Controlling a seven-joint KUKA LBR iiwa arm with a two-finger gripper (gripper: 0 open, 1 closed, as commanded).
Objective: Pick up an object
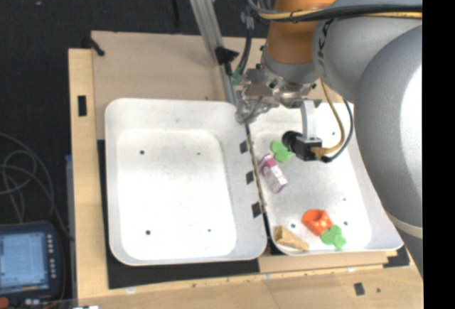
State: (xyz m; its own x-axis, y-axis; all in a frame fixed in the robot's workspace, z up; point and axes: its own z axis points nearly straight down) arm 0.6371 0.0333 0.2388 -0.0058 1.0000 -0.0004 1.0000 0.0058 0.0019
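The right bin (355, 187) holds several small objects. A small green piece (281, 152) lies near its upper left, and a purple-and-white little bottle (273, 172) lies just below it. At the bin's front there are an orange-red object (316, 220), another green piece (333, 237) and a tan wedge (290, 238). My gripper (250, 107) hangs below the orange wrist band at the top of the divide between the two bins, above and left of the green piece. I see nothing held in it.
The left bin (121, 158) sits beside the right one, and their rims meet along a line with black clips (250, 177). A slanted aluminium post (202, 9) rises behind the bins. The grey arm covers the upper right.
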